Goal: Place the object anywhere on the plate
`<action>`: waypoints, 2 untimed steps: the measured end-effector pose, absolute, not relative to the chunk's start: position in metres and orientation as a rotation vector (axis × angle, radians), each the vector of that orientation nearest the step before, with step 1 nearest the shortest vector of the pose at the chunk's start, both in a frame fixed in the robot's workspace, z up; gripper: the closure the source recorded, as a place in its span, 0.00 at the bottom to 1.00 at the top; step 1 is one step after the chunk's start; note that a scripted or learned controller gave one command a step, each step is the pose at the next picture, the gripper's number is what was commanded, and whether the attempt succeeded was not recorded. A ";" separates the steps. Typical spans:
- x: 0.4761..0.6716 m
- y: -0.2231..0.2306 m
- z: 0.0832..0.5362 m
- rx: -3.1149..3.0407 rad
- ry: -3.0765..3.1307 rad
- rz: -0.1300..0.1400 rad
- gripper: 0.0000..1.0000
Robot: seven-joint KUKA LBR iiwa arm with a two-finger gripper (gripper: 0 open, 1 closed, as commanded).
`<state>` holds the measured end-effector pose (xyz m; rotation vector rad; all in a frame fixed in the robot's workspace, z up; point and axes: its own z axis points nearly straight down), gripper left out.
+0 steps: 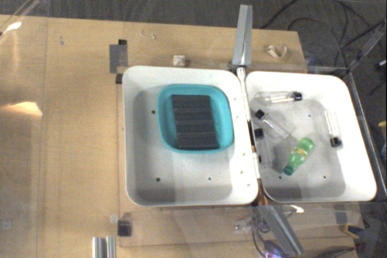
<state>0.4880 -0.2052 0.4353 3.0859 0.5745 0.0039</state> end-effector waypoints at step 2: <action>0.488 -0.205 0.435 3.122 0.328 0.005 0.00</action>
